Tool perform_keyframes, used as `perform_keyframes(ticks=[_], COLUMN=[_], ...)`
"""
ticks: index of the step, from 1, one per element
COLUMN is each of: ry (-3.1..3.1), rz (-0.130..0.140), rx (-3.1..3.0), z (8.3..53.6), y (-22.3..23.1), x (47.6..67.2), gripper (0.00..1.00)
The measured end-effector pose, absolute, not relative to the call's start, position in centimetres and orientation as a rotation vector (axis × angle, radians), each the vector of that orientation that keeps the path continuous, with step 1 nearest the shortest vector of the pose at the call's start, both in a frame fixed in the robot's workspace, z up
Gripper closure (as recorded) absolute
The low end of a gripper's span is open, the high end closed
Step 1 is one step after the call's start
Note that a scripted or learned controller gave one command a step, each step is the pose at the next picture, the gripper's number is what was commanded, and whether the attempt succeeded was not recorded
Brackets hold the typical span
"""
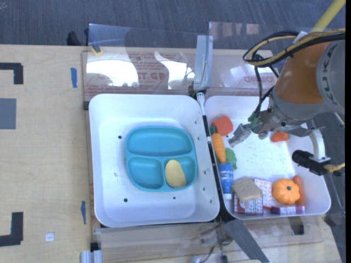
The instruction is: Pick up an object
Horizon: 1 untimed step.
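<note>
The right bin point(321, 204) holds several toy foods. A red tomato-like piece point(222, 124) lies at its upper left, with an orange carrot point(218, 146) and a green piece point(230, 157) below it. A blue tube point(226, 178) lies along the left wall. Near the front are a bread slice point(248, 189), an orange pumpkin point(286, 190) and a red box point(262, 204). A small orange-red piece point(279, 137) lies by the wrist. My gripper point(237, 135) hangs over the bin's upper left, just right of the tomato and carrot, with nothing seen in it.
The left bin point(104, 163) holds a blue divided tray point(143, 147) with a yellow oval piece point(175, 173) in its lower right compartment. A divider wall point(210, 147) runs between the bins. Black cables point(269, 45) loop above the arm.
</note>
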State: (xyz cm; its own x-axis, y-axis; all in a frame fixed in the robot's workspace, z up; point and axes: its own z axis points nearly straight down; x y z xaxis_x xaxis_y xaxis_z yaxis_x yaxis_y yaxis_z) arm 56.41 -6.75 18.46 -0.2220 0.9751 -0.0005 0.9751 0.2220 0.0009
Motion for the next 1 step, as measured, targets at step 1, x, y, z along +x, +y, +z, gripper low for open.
perform_keyframes(ticks=[1], ry=[2.469], rz=[0.007], rx=[1.926], z=[8.86], y=[-10.05], x=[61.78], gripper=[0.0])
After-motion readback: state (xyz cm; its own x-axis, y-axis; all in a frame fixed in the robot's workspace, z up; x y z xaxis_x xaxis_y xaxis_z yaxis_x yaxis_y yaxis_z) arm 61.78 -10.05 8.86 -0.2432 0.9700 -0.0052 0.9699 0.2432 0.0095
